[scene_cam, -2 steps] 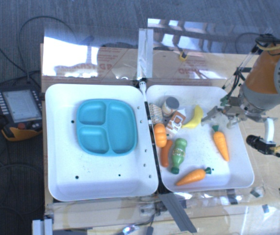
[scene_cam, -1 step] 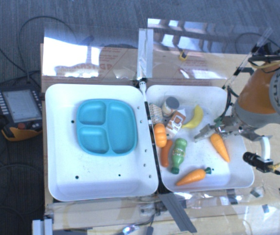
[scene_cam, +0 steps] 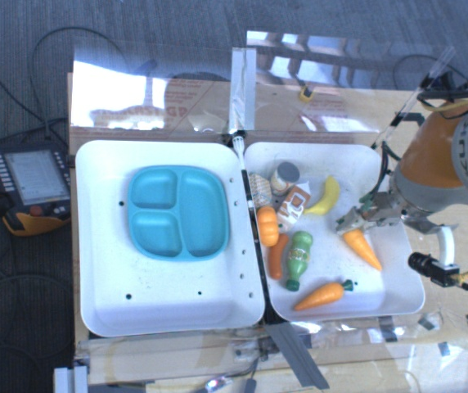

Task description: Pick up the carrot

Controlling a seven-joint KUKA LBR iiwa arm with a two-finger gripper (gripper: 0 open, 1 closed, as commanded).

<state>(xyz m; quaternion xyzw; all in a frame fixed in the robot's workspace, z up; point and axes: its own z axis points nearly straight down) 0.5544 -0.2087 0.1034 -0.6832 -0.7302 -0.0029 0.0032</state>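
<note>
end effector (scene_cam: 363, 219): grip state cannot tell | orange tapered plastic carrot (scene_cam: 362, 248): just below-near it, touching | long axis: far-left to near-right

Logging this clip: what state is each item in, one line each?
Gripper: low in the right bin, above a carrot.
Carrot by gripper: lying flat.
Carrot near front wall: lying flat.
Green bottle: on its side.
Banana: lying flat.
Blue divided plate: upright in left bin.

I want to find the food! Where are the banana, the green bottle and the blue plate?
banana (scene_cam: 326, 197): camera view, middle of its yellow curve.
green bottle (scene_cam: 299, 255): camera view, middle of its body.
blue plate (scene_cam: 178, 213): camera view, ridge between its compartments.
</note>
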